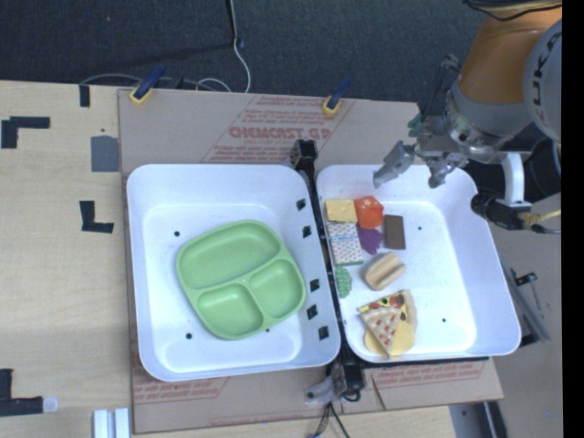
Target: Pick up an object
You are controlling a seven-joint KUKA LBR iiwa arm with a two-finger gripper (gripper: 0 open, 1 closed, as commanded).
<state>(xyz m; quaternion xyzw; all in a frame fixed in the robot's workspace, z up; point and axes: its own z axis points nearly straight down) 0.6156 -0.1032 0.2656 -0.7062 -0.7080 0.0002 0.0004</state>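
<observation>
Nearest the camera, at the front of my right bin (456, 336), lies a pizza slice (388, 322), its point toward the bin's middle. Just behind it sits a bread roll (383, 268), long axis running left-low to right-high. Along the divider are a small green piece (343, 283) and a patterned card (344, 242), and behind those a tight cluster: a yellow block (340, 210), an orange-red block (369, 211), a purple piece (370, 238) and a brown bar (393, 232), the bar standing lengthwise front to back. Nothing here is chosen yet; any of these could be my object.

In the left bin (155, 199) rests a green divided tray (240, 277).

My jaws (412, 169) hang over the back rim of the right bin, spread apart and gripping nothing. The cluster lies toward the camera and a little left of me, the orange-red block and brown bar being closest; I judge a short reach forward and down would meet them, though they crowd each other.

Farther back, the cardboard sheet (274, 130) on the worktop (46, 245) carries red print reading "CHEMCAST GP", seen upside down. Two clamps (336, 96) pin its far edge.
</observation>
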